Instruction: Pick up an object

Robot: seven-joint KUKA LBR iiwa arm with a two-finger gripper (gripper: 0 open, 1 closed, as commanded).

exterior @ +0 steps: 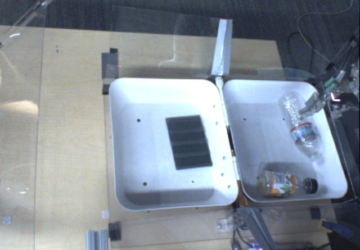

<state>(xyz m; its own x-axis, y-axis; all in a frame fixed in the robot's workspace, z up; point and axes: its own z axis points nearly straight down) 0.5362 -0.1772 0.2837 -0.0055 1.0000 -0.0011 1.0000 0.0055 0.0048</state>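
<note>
Gripper at right bin far-right edge, tips by clear plastic bottle lying flat, can't tell if claw's open/shut; amber bottle on front wall, black pad in left bin.

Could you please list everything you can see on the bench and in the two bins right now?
Bins: two, white, side by side on the bench.
Ridged pad: one, black, middle of the left bin.
Clear plastic bottle: one, transparent with a red and blue label, upper right of the right bin.
Small bottle: one, orange-green label, dark cap, lying along the right bin's near edge.
Bench: one, light wood.
Pincer: one, grey, at the clear bottle's upper end.
</note>
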